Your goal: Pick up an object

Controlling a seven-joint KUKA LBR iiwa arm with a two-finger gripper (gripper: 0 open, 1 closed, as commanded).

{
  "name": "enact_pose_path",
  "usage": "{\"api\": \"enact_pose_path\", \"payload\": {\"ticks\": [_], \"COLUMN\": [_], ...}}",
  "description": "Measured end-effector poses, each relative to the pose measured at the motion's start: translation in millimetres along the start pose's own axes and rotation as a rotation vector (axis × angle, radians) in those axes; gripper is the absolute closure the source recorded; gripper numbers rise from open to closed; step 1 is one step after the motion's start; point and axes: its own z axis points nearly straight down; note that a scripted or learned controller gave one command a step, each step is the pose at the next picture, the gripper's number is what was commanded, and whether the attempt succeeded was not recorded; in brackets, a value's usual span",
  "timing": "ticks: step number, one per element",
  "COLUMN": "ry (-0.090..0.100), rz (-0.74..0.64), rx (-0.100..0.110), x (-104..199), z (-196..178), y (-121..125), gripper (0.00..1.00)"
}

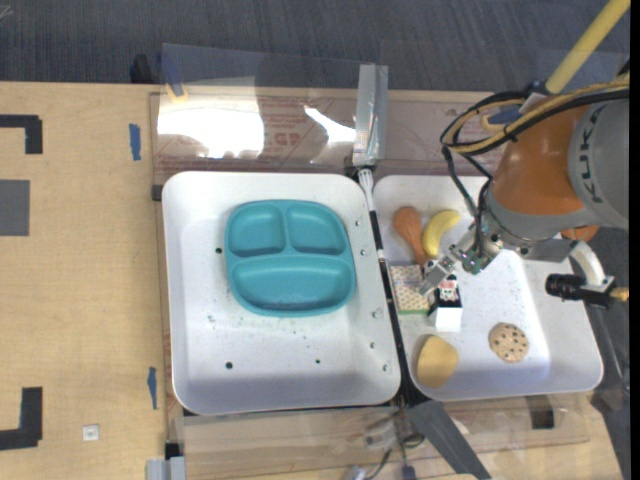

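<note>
My gripper (441, 274) reaches down into the right bin (560, 368) from the orange-banded wrist (535, 173). It hangs just over a small speckled square pad (407, 290) and beside a little white block with a black and red top (448, 306). Behind it lie an orange carrot-like piece (408, 228) and a yellow banana-like piece (441, 231). A tan rounded lump (436, 360) sits at the bin's near left. A round cookie (509, 342) lies to the right of it. I see nothing plainly held.
The left bin (190, 318) holds a teal divided plate (290, 256). A raised divider (380, 268) separates the two bins. Black cables (480, 128) loop above the wrist, and a black fitting (575, 288) sticks out at the right.
</note>
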Motion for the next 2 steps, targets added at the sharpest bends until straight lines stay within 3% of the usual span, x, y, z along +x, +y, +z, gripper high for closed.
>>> {"api": "enact_pose_path", "payload": {"ticks": [1, 2], "ry": [-0.008, -0.001], "rz": [0.078, -0.111], "rx": [-0.014, -0.001], "x": [42, 23], "z": [-96, -76], "y": [44, 22], "gripper": [0.00, 0.00]}}
